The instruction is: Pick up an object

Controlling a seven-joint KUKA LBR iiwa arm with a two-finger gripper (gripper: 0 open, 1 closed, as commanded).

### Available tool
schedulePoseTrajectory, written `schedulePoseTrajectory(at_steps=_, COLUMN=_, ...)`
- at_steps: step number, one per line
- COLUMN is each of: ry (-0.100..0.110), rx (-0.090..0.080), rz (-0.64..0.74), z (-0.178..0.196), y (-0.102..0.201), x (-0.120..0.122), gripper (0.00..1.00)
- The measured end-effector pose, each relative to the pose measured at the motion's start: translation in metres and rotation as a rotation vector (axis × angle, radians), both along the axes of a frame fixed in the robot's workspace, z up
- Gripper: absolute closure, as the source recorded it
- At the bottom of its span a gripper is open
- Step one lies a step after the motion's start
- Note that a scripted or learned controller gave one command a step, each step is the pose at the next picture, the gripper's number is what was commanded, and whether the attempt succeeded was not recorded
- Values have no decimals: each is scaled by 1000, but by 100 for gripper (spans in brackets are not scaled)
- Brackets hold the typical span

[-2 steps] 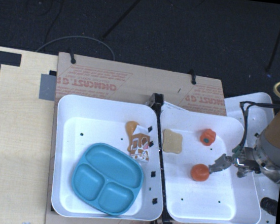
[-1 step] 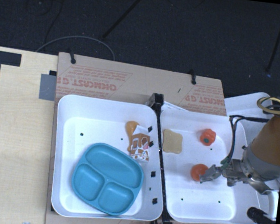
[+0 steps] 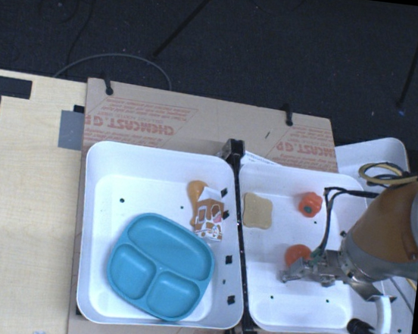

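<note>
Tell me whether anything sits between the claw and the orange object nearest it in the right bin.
Nothing visible does. The claw is right beside the lower orange object in the right bin, with bare white floor around them. The tan slice and the other orange piece lie farther back, out of the way.

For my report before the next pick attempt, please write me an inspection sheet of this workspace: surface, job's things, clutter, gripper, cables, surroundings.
Surface: two white bins side by side, left bin and right bin, on a cardboard sheet on a pale bench.
Job's things: left bin holds a blue tray, a patterned packet and an orange-brown piece; right bin holds a tan square and two orange-red items, upper and lower.
Clutter: nothing seen.
Gripper: gripper low in right bin, beside the lower item; grasp not visible.
Cables: black cable above the arm; thin cables on the floor.
Surroundings: dark floor.
</note>
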State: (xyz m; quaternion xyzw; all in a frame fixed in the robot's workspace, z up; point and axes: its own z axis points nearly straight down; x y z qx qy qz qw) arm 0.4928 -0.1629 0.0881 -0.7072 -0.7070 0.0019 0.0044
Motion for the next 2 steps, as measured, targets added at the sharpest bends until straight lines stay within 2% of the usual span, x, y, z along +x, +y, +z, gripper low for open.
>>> schedulePoseTrajectory(at_steps=1, ry=-3, rx=-1, rz=-5, z=13, y=-2, x=1, gripper=100)
schedulePoseTrajectory(at_steps=2, ry=-10, rx=-4, rz=2, z=55, y=-2, x=3, gripper=100)
